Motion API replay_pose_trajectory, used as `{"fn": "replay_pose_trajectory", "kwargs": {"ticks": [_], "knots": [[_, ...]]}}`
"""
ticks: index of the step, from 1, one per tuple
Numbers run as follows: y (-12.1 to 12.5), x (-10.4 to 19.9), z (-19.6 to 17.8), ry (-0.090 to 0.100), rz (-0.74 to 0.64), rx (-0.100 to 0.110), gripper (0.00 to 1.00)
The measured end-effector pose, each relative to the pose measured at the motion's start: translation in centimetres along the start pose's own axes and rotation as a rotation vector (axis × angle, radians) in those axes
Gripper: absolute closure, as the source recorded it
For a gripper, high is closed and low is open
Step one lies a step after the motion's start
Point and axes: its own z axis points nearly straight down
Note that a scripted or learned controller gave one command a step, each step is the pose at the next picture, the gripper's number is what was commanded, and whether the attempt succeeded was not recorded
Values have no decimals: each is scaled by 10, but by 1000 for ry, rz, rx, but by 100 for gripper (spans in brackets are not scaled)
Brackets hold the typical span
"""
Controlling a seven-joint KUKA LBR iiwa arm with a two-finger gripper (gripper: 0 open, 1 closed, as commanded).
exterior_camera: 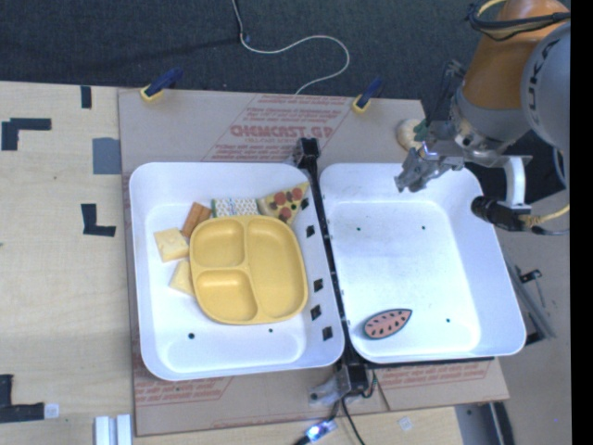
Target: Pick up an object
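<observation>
A small pink oval toy with dark spots (pixel 386 323) lies near the front edge of the right bin (pixel 463 248). My gripper (pixel 414 176) hangs over that bin's far rim, well away from the pink toy, with nothing seen between its fingers. In the left bin (pixel 153 248) a yellow divided plate (pixel 248 269) lies flat. Beside and behind the plate lie a pale yellow cracker (pixel 170 245), a brown slab (pixel 195 219), a speckled strip (pixel 235 208) and a pizza-slice toy (pixel 285 202).
The bins sit on a cardboard sheet (pixel 269 128) held by blue and yellow clamps (pixel 161 83). A white cable (pixel 296 49) loops across the dark floor behind. Black clips (pixel 320 286) line the ridge between the bins. The arm's orange band (pixel 510 54) is at the upper right.
</observation>
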Motion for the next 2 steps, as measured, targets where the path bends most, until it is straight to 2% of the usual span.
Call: {"fn": "replay_pose_trajectory", "kwargs": {"ticks": [1, 2], "knots": [[-29, 39, 11, 1, -1, 2, 100], [-65, 69, 1, 1, 0, 2, 100]]}}
